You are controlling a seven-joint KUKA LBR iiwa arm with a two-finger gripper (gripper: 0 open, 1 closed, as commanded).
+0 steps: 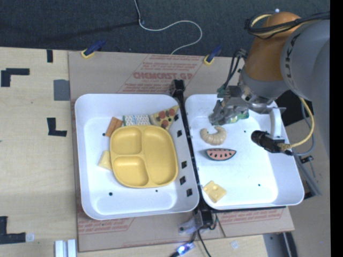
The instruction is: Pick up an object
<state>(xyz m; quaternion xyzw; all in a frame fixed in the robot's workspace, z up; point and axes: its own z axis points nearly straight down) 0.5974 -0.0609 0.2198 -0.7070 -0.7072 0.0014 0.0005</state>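
Cardboard-topped bench (161, 74) with 2 white bins on it. Arm (278, 47) comes in from the right, wrist bent down so the gripper (224, 116) hangs over the right bin (268, 189), near its back left corner. Can't tell its state from this angle. Just below it sits a curled croissant (214, 136), then a watermelon slice (221, 154), long axis left-right, rind toward the front. A cheese wedge (214, 191) lies further on.

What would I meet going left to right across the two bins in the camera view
Orange strip → yellow divided plate → pizza slice → cheese wedge → watermelon slice → gripper
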